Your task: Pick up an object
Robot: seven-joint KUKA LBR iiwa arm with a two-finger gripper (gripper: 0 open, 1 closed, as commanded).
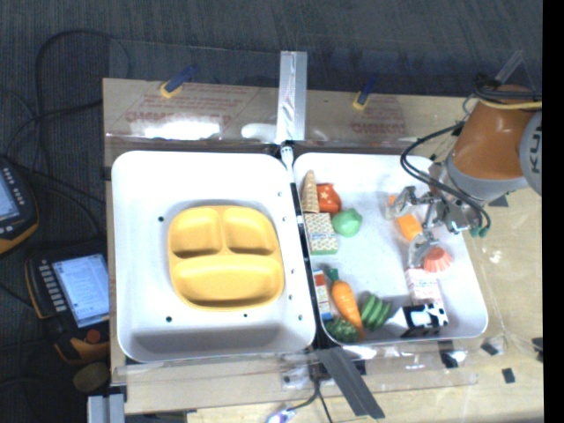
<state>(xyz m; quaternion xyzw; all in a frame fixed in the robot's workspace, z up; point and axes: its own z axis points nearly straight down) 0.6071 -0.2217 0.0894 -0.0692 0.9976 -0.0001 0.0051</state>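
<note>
- bench [220, 113]: wood top, two white bins side by side, clear sheeting taped along the back.
- left bin [141, 236]: holds one yellow divided tray [226, 254], sitting about mid-bin. Nothing else in there.
- right bin [374, 179]: all the small stuff is here, mostly along the left wall and the front edge.
- arm [498, 144]: grey with orange band, reaches in over the right bin's upper right.
- claw [421, 226]: low over the right side of the right bin, pointing down. Fingers look spread fairly wide, straddling a small orange piece [408, 226]; can't tell if they touch it.
- milk carton [425, 317], black and white, front right corner; a red-and-white item [430, 267] just behind it, near the claw.
- carrot [345, 302] and green pods [374, 311] at the front; cracker box [319, 233], green ball [347, 223] and red-orange block [327, 198] along the left wall.
- step, my read: at the grasp point, not gripped yet. Task thing is likely the small orange piece, still on the bin floor.
- next: close the fingers squarely on it, then lift straight up. Red-and-white item sits close, could get nudged.
</note>
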